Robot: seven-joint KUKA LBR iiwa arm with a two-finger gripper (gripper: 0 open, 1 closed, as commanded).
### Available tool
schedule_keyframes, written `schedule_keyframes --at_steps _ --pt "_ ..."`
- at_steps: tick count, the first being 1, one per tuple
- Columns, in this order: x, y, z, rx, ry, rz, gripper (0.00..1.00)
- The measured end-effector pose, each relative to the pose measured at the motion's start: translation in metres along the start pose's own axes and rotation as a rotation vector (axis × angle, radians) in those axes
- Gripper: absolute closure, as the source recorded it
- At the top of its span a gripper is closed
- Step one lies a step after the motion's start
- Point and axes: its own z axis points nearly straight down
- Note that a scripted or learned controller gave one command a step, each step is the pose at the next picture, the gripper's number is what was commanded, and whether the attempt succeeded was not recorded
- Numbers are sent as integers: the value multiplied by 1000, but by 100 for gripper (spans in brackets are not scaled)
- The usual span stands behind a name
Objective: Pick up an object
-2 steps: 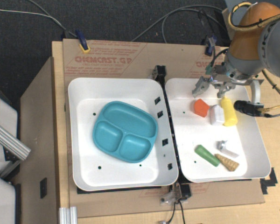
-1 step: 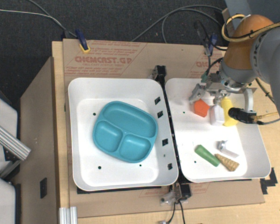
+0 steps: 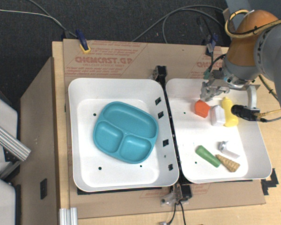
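- Orange block is seen loose near the top of the right bin, just below the gripper; nothing is seen held, and its open-or-clenched state cannot be told.
- A white piece and yellow piece are crowded beside the block, likely narrowing the approach.
- A blue divided plate is laid in the left bin.
- Both bins are carried on a cardboard-covered counter.

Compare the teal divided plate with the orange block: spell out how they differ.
The teal divided plate is large and flat with three compartments; the orange block is small and chunky. The plate lies alone in the left bin; the block sits in the right bin among other small items, just below the gripper. Both rest on white bin floors.
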Motion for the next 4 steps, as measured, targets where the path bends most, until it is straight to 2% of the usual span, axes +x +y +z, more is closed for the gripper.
schedule_keyframes --at_steps 2,3,4 --pt "8 -2 -94 -6 -2 -1 100" --pt "8 -1 -123 -4 -1 -1 100" --pt "51 -3 -120 3 2 -5 100"
